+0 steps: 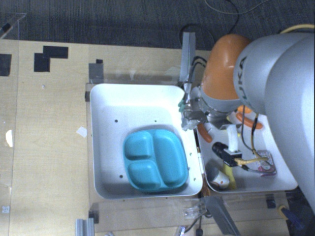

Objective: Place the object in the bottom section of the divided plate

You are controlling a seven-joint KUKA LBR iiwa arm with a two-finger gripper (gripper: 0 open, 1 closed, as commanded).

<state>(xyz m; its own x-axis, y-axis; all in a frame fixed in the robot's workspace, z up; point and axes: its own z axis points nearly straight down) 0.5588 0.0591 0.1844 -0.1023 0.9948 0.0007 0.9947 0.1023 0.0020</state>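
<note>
Plate sits alone in the left bin; right bin holds what looks like carrots and clutter. Can't tell the gripper's state.

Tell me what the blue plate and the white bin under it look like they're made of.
The blue plate looks like molded plastic: uniform turquoise color, soft rounded dividers, a faint satin sheen. The left bin also looks like plastic, or possibly painted metal: smooth matte white walls, rounded corners and a few small dark holes in the floor. The view can't settle which.
</note>
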